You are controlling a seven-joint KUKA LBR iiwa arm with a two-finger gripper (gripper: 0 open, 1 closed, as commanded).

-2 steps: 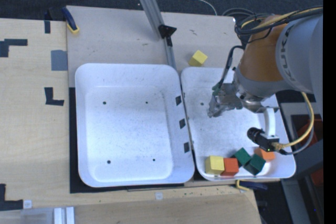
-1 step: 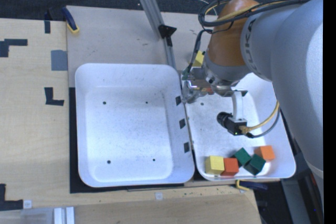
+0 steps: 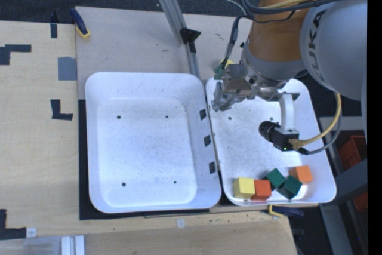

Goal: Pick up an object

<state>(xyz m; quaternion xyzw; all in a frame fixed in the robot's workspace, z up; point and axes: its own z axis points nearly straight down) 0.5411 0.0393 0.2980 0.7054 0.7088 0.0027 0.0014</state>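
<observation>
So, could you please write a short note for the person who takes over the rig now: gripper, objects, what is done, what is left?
Gripper: over the far left part of the right bin, near the wall between the bins; it holds nothing that I can see.
Objects: all in the near corner of the right bin, close together: yellow block, red-orange block, two green blocks, orange block.
Left bin: no blocks in it.
Done: nothing picked yet.
Left: move to the cluster, grasp one block, lift it.
</observation>
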